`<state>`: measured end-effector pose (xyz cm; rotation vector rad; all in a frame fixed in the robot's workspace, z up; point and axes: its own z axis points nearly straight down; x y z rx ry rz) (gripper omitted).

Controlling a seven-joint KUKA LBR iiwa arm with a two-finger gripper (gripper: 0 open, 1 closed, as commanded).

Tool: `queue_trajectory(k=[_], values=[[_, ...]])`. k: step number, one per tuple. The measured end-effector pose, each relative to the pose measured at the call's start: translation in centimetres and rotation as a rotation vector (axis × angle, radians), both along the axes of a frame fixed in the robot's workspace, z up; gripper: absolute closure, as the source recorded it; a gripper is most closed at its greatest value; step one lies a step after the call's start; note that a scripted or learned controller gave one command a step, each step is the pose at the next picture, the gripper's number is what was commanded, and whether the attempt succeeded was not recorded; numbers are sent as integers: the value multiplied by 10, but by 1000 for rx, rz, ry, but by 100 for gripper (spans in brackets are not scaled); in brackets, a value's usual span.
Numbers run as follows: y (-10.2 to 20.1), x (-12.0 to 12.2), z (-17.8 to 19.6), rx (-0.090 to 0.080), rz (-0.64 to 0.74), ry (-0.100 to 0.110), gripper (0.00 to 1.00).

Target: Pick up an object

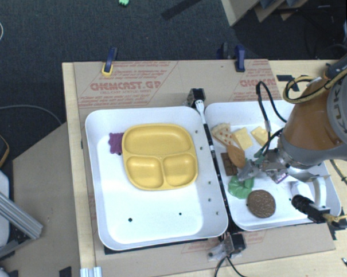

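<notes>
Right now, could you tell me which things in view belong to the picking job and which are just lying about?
Job in hand:
pincer
green item
brown round disc
yellow wedges
right bin

Lying about:
yellow divided tray
purple item
left bin
clamps

Two white bins (106, 184) sit side by side on one table (74, 110). The left bin holds one yellow divided tray (160, 156) with three compartments, and one purple item (116, 143) peeks out at the tray's left edge. The right bin, in the right half of the frame, holds two pale yellow wedges (242, 139), one cracker-like triangle (221, 133), one tan piece (236, 156), one dark brown bar (228, 165), one green item (240, 187) and one round brown cookie (261, 203).
</notes>
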<state>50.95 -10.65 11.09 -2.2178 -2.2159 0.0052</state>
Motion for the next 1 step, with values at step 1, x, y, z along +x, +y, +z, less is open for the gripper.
queue_trajectory(k=[1], values=[[0, 0, -27, 0, 0, -4, 0]])
